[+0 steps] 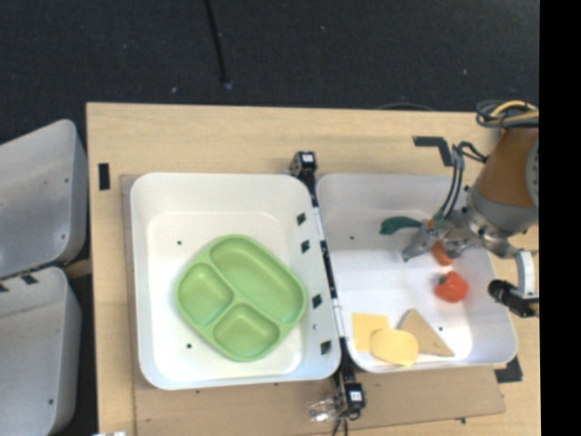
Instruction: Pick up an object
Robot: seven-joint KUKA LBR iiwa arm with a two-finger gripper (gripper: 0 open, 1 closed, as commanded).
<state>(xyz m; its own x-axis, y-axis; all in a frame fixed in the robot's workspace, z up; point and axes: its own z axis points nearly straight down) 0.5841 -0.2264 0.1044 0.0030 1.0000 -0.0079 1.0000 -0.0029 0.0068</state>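
In the right bin point(363, 198), my gripper point(425, 242) hangs low over the middle of the floor, at the end of the grey arm with the orange band point(502, 182). A small orange piece point(442, 253) lies right beside the gripper tip. Just left of the tip is a teal object point(398, 225). A red-orange rounded object point(451, 287) sits a little below the gripper. Along the bin's front edge lie a yellow square slice point(366, 326), a yellow round piece point(395, 346) and a tan wedge point(425, 332).
The left bin point(154, 207) holds a green divided plate point(240, 295) with three compartments. A ridge with black clips point(320, 243) separates the two bins. Cables and a black fitting point(508, 293) hang near the arm at the right rim.
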